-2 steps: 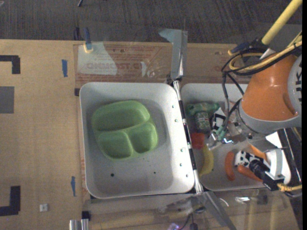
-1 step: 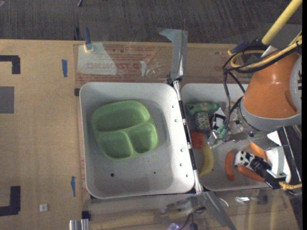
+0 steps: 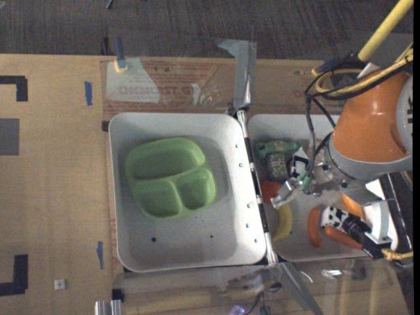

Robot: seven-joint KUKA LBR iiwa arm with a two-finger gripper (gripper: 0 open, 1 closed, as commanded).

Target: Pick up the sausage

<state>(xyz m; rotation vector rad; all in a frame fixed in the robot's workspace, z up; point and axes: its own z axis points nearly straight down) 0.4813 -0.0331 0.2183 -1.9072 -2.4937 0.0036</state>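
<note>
Along the near edge of the right-hand shallow white bin (image 3: 296, 248) lay the task's thing, a short orange-red toy sausage (image 3: 314, 227). It lay roughly end-on to that edge, near the bin's middle. Just to its left, close to the bin's near-left corner, was a curved yellow toy banana (image 3: 283, 223), with a small gap between the two. On the sausage's other side a black-and-white spotted toy (image 3: 340, 219) lay against more orange pieces, too crowded together to name.

A little farther in, the silvery two-finger gripper (image 3: 285, 198) hung over the bin's left half, above the banana's far tip and beside a red piece (image 3: 269, 190). It held nothing visible, and whether it was spread or pressed together could not be told. It sat left of and beyond the sausage, so it probably needed to shift toward the near edge and right before descending. The banana's closeness left little room on that side.

Beyond it, by the far-left corner, lay a green crinkled packet-like toy (image 3: 275, 151). The grey arm with its orange band (image 3: 371, 120) leaned in over the bin's right side and hid that part.

The left-hand white bin (image 3: 122, 195) carried a pale green three-compartment plastic plate (image 3: 172, 176) toward its far-left part, well apart from the work.
</note>
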